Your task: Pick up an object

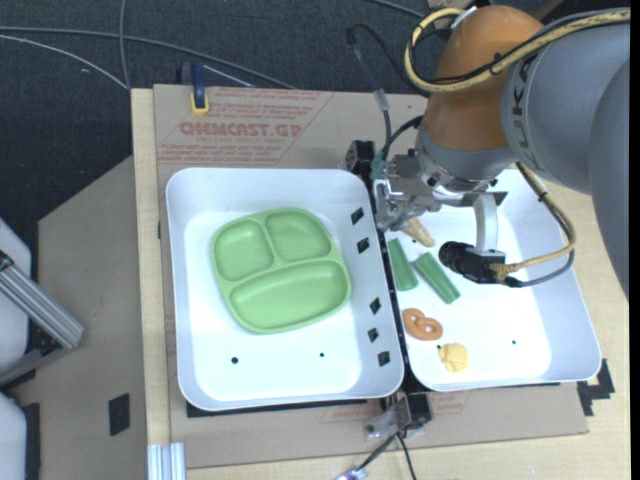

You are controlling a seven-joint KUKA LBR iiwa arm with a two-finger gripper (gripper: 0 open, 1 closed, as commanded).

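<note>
Red print on the cardboard point(240, 126) reads "CHEMCAST GP". The gripper point(408, 211) hangs over the right bin point(560, 298); I can't tell its jaw state. Two green sticks point(421, 271) lie just below it, apart.

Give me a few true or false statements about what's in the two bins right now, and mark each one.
1. A green divided plate lies in the left bin. True.
2. The pretzel sits on the plate. False: it lies in the right bin.
3. Two green sticks lie side by side in the right bin. True.
4. The yellow piece lies farther from the camera than the sticks. False: it lies nearer, beside the pretzel.
</note>
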